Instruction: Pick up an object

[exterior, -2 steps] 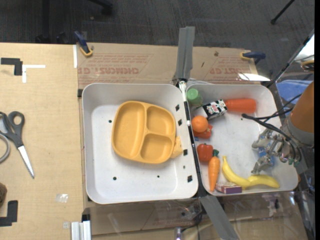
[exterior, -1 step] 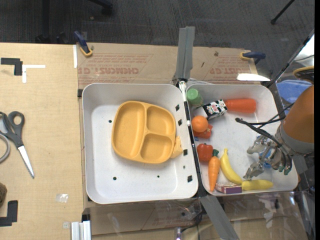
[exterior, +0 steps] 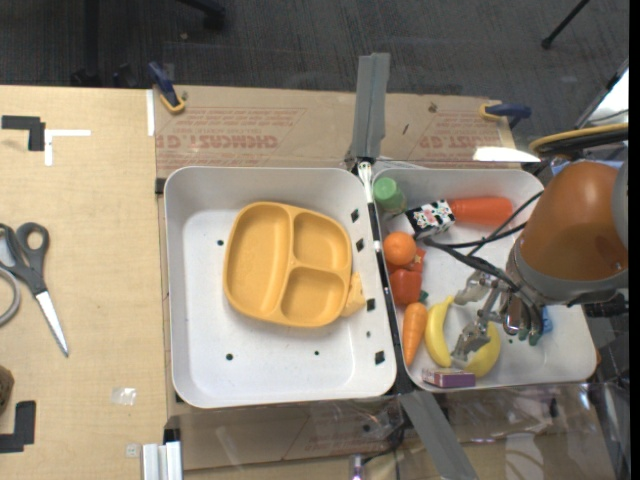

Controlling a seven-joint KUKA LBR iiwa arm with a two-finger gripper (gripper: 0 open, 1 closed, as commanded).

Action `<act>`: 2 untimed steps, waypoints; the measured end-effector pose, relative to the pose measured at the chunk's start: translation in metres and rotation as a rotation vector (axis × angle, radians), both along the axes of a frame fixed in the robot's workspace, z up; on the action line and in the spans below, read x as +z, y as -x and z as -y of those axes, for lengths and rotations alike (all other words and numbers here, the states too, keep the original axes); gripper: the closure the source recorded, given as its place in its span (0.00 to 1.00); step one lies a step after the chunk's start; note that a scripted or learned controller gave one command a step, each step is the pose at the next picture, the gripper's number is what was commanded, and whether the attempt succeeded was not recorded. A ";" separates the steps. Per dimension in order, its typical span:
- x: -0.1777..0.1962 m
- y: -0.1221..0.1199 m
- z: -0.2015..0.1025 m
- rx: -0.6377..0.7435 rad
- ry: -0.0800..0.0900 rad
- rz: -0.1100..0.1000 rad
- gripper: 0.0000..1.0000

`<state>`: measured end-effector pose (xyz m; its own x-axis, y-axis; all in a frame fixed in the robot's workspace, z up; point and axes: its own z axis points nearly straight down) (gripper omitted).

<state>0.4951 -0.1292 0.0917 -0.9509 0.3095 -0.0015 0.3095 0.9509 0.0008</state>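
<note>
Gripper [exterior: 470, 346]: metal, two-fingered, low in the right bin [exterior: 560, 353], reaching in from the right under the orange wrist band; finger spread hard to read against the clutter, so open or closed cannot be told.
Nearest object: banana [exterior: 440, 336], yellow, touching or just beneath the fingertips, curving from the gripper's left side round below it.
Banana's long axis: roughly up and down the bin, bending rightward at the bottom end; probably best grasped across the curve rather than along it.
Grasp status: nothing clearly between the fingers; no lift judged to have begun.
Left of banana: small carrot [exterior: 413, 330], lying parallel, just beside it, close enough to be nudged.
Below banana: purple block [exterior: 449, 378], small, flat against the bin's front wall.
Above banana: red pepper [exterior: 405, 285], then an orange fruit [exterior: 399, 249], stacked along the divider.
Further above banana: black-and-white carton [exterior: 431, 217], long carrot [exterior: 482, 210] lying sideways, green cup [exterior: 386, 194] in the far corner.
Cables: dark leads crossing from the arm over the bin's middle, above the banana.
Far left of banana: left bin [exterior: 200, 358] holding a yellow divided plate [exterior: 288, 264], well apart from the gripper.
On the bench beyond: scissors [exterior: 38, 278].
</note>
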 end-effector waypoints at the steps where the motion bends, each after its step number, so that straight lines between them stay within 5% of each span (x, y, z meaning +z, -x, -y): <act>1: 0.001 -0.085 -0.006 -0.103 0.001 0.002 0.00; 2: 0.000 -0.007 0.055 -0.037 0.000 0.000 0.00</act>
